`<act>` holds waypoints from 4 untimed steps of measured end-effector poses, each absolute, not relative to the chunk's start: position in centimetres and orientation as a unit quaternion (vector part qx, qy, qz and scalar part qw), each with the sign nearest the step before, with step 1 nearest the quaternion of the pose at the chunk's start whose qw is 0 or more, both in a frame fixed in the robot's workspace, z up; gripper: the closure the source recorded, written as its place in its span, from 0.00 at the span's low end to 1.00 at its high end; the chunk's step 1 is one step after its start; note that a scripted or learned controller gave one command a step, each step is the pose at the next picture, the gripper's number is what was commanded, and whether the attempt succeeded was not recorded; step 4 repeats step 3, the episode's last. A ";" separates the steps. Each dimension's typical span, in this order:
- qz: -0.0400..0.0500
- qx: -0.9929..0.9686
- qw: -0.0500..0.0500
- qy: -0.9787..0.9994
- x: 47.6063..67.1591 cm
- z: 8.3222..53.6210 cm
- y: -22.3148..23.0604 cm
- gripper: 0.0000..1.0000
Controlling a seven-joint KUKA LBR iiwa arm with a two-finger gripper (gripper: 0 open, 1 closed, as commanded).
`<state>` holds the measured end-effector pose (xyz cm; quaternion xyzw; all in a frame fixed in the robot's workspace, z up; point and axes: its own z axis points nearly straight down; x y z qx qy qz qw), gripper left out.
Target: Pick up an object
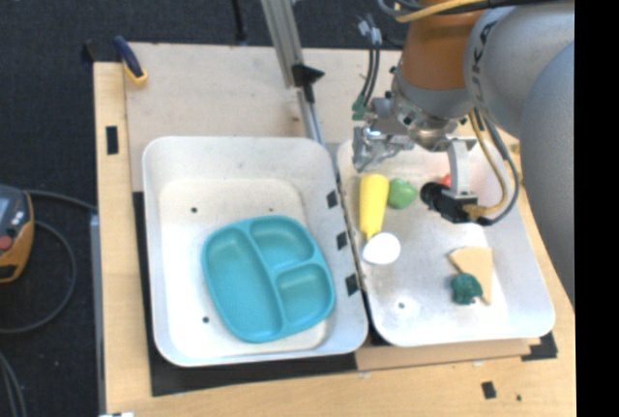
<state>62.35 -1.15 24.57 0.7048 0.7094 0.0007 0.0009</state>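
In the right bin [503, 309] a yellow cylinder-like object [372, 202] lies near the left wall, with a white round piece [381, 249] just below it and a small green thing [402, 194] to its right. A tan wedge [473, 267] and a dark green lump [465, 288] sit toward the bin's right side. My gripper [370, 157] hangs at the bin's upper left, directly above the yellow object's top end. Nothing is visibly held.
The left bin [174, 183] holds a turquoise divided tray [268, 278]. A slanted metal pole [280, 28] rises behind the bins. A blue and yellow tool [130, 59] lies on the bench's far left corner. The arm covers the right bin's far right part.
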 end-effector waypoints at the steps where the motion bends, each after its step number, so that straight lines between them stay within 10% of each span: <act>1: 0.001 0.705 0.000 0.710 63.4 23.4 3.6 1.00; 2: 0.001 0.705 0.001 0.710 65.0 22.9 8.9 1.00; 3: 0.000 0.706 0.001 0.708 64.9 22.9 8.5 0.00; 4: 0.000 0.706 0.001 0.708 64.9 22.9 8.5 0.00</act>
